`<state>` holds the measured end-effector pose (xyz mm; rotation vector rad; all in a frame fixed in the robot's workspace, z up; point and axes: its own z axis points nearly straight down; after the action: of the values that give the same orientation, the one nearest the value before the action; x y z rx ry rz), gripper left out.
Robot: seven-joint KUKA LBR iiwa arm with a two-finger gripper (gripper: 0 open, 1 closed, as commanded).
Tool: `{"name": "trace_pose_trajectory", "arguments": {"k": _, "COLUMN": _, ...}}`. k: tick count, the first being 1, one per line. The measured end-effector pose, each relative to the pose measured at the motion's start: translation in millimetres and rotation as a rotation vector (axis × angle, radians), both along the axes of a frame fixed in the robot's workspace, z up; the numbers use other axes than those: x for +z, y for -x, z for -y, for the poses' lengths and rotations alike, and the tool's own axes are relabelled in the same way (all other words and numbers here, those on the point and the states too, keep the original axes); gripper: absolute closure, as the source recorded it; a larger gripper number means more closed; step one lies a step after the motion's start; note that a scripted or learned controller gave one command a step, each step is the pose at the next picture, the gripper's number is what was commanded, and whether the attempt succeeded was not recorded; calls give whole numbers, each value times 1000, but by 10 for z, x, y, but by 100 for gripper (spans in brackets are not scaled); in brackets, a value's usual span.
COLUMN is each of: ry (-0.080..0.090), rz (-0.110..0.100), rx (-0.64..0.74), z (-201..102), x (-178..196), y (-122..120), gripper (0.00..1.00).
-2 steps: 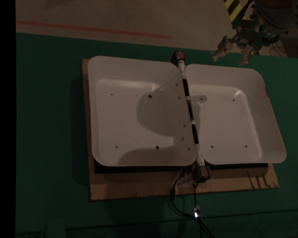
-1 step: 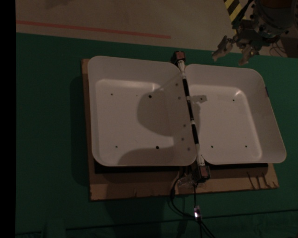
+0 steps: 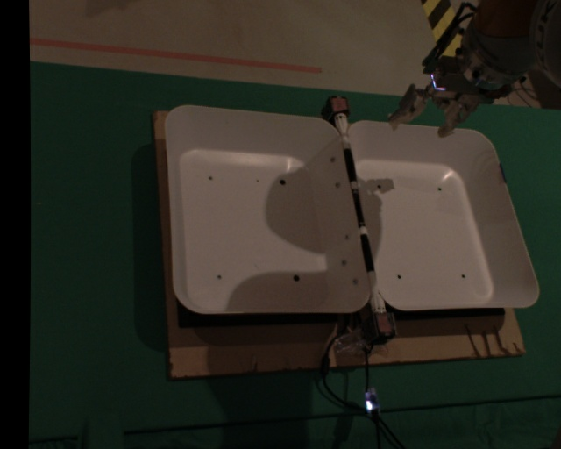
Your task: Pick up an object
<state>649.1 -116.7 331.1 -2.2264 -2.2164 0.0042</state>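
My gripper (image 3: 429,114) hangs above the far edge of the right bin (image 3: 513,263), near its back left corner. Its two fingers (image 3: 407,107) are spread apart and nothing is between them, so it is open. A small pale object (image 3: 379,185) lies on the right bin's floor close to the left wall, below and left of the gripper. It is too small and dim for me to tell what it is. The left bin (image 3: 180,202) lies in shadow across its right half.
A thin black-and-white rod (image 3: 358,215) runs between the two bins, with cables (image 3: 368,399) trailing off its near end. The bins rest on a cardboard sheet (image 3: 254,359) over green cloth (image 3: 88,263). Yellow-black hazard tape (image 3: 443,17) marks the floor at the back right.
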Motion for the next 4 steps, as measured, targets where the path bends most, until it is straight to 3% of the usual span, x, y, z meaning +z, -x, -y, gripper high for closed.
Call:
{"name": "trace_pose_trajectory", "arguments": {"k": 2, "ry": 0, "rz": -4, "rx": -1, "z": 109, "x": -1183, "y": 20, "gripper": 0}}
{"name": "trace_pose_trajectory", "arguments": {"k": 3, "ry": 0, "rz": -1, "rx": 0, "z": 123, "x": -1424, "y": 22, "gripper": 0}}
{"name": "trace_pose_trajectory", "arguments": {"k": 4, "ry": 3, "rz": 9, "rx": -3, "z": 137, "x": -1273, "y": 2, "gripper": 100}}
